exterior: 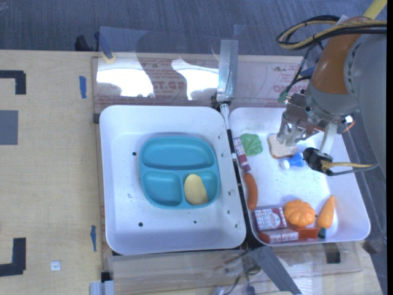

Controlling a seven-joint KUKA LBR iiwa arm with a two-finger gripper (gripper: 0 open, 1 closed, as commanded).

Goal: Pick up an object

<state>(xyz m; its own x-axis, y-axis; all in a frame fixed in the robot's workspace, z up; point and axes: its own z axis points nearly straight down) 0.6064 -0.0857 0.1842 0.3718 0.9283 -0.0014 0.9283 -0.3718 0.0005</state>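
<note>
My gripper hangs over the tan bread slice near the right bin's far edge; whether it's closed, I can't tell. Probably light, stiff plastic; pinch its thin edges.

Blue divided tray, left bin

A pale wooden tabletop carries two shallow white bins set side by side, their inner rims touching. The left bin sits near the middle of the surface; the right bin lies beside it. Blue tape marks and black corner markings dot the bare wood to the left, along with what looks like a grey patch.
</note>
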